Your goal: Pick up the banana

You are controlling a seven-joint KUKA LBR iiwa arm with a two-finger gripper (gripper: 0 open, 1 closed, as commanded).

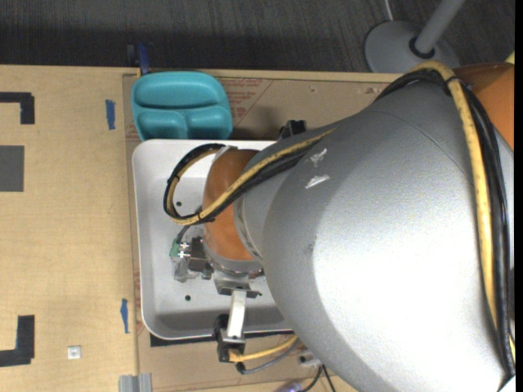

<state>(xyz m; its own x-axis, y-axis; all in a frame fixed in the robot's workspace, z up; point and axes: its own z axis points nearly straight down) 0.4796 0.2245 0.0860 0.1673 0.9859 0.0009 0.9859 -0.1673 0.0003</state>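
grey arm with orange band hides most of shallow white plastic bin | gripper over bin floor, grip unreadable | banana: place cannot be told | teal moulded plastic tray just beside bin's far rim

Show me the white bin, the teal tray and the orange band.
white bin [152, 245], camera view, bare floor at its left
teal tray [181, 104], camera view, its middle
orange band [225, 235], camera view, below the cable

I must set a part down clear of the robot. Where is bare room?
The cardboard bench left of the white bin is mostly bare. Inside the bin, a strip along its left wall is free. Crowded: the arm covers the bin's middle and right; a teal tray borders its far edge.
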